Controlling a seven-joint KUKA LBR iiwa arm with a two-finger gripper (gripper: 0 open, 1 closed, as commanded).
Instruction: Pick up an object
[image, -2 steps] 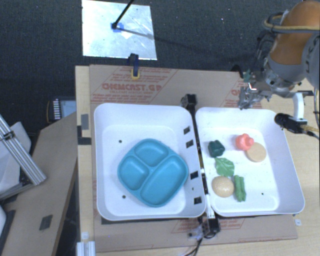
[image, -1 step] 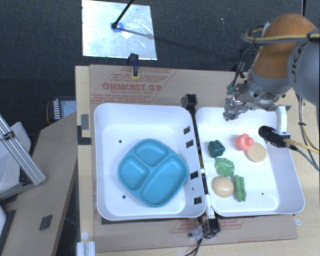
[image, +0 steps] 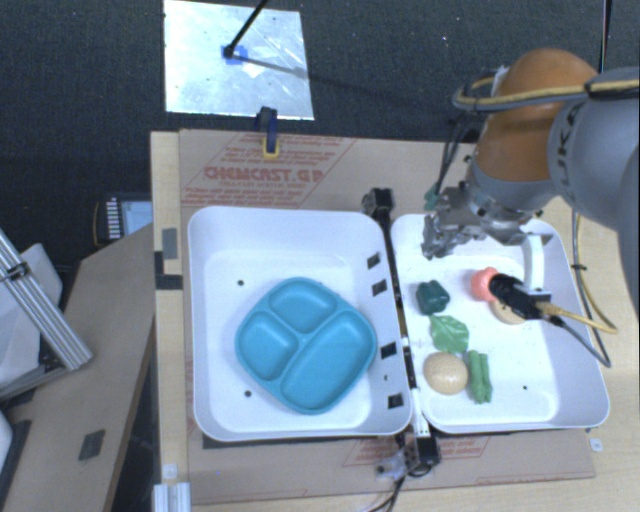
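Left bin (image: 210, 230): shallow white plastic, well left of the dark green lump; bears a sky-blue three-compartment plastic plate (image: 305, 345).
Dark green lump (image: 432, 296): small blocky dark green piece in the right bin (image: 570, 400), near that bin's left wall. Likeliest pick.
Gripper (image: 437, 243): just up-frame of the lump, nothing seen in it. Open or closed: cannot tell.
Pale green piece (image: 450, 332): crumpled, just down-frame of the lump, apart or touching unclear.
Beige ball (image: 446, 372): egg-shaped, further down-frame of the lump.
Green strip (image: 480, 377): ridged, down-frame and right of the lump.
Salmon-pink ball (image: 484, 283): right of the lump, apart.
Step, judged: approach; nothing lifted yet.
Doing it well: centre squarely over the lump before descending, grip its narrow width, stay clear of the wall and the pale green piece, and lift straight.
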